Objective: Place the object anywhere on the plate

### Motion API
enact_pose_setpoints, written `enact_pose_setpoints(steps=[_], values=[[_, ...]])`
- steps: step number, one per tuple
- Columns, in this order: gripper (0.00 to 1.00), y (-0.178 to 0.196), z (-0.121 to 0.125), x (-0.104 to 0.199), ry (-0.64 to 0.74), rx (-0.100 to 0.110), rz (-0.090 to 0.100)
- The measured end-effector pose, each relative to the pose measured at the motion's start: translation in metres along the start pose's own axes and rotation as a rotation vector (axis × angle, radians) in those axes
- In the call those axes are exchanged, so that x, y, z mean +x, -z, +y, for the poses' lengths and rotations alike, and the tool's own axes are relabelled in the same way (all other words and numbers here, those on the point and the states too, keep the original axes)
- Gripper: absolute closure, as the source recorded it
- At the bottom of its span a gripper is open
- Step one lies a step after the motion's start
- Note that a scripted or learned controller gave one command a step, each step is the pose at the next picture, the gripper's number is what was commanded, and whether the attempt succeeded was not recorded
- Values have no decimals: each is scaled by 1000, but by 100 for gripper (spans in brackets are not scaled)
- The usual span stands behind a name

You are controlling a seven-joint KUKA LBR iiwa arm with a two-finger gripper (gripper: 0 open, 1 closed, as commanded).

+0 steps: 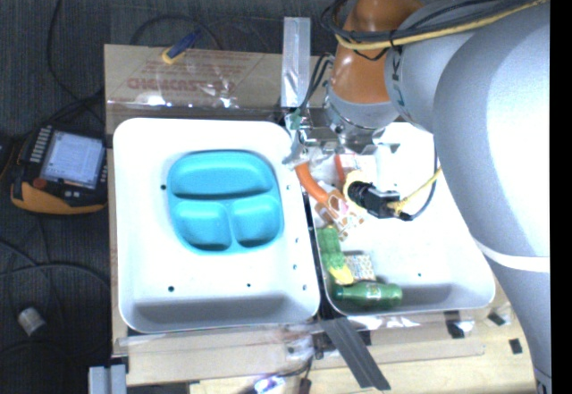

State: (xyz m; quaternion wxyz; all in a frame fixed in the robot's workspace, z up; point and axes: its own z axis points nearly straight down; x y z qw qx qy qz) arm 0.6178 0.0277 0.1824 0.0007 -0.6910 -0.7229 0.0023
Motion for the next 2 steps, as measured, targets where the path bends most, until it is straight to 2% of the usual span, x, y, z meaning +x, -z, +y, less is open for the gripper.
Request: enact_pose_setpoints(steps=[1,2], values=[[100,-44,-26,81,44,0,2],[0,-44,-26,82,44,1,3]])
